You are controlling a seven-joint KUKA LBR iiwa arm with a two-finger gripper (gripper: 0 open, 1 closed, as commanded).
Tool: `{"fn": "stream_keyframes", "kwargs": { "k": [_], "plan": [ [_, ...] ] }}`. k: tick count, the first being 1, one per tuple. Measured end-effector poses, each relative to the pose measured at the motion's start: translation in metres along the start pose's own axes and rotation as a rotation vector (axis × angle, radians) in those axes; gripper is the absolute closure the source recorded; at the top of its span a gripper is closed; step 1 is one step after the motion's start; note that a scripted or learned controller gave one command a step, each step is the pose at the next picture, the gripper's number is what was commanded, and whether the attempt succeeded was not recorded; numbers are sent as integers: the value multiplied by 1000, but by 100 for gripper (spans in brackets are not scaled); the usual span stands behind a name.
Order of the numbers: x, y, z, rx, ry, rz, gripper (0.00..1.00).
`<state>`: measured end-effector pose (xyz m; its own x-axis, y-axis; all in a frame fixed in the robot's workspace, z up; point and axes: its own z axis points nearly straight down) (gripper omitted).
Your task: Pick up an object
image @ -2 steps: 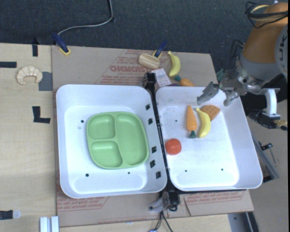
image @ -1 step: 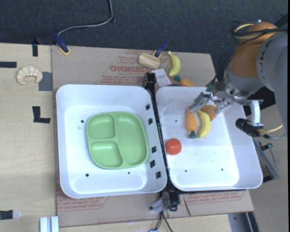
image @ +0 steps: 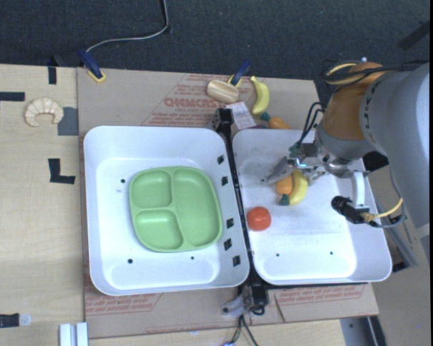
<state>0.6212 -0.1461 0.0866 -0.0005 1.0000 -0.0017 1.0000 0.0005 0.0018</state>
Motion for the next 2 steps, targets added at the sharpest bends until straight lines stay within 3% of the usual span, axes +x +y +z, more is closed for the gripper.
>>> {"fn": "stream_keyframes", "kwargs": {
  "k": [1,2],
  "plan": [
    [16,-20,0,-3,-2,0,0],
    [16,-22,-9,3,1,1,100]
  ]
}}
